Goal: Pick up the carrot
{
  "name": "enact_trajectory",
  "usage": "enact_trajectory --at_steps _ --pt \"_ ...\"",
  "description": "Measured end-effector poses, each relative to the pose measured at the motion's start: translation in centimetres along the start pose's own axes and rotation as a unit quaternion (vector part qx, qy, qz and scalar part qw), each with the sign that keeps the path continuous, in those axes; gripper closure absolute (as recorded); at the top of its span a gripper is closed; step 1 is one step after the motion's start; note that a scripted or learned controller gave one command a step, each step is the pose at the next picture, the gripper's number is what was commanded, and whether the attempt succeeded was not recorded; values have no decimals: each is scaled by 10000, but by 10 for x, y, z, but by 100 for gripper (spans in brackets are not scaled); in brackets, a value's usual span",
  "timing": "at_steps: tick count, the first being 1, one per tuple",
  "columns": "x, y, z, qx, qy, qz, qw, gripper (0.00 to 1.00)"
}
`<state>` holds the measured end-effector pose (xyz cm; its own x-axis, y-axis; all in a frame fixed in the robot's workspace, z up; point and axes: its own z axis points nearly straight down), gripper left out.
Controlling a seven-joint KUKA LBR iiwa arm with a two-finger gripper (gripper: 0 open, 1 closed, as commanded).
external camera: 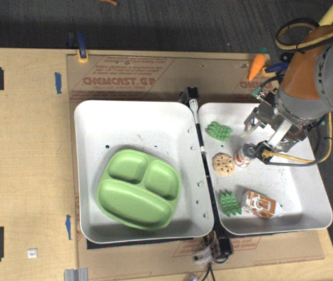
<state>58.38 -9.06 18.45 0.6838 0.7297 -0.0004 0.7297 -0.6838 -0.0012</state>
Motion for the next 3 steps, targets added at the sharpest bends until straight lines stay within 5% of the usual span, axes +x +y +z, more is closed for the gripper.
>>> enact_trajectory --at_steps 1,2,3 --pt "-31 62 4 -4 -1 1242 9923 0" --pt "-39 109 66 -1 -3 1796 9837 0" --pt "-44 137 76 90 27 2413 9704 0"
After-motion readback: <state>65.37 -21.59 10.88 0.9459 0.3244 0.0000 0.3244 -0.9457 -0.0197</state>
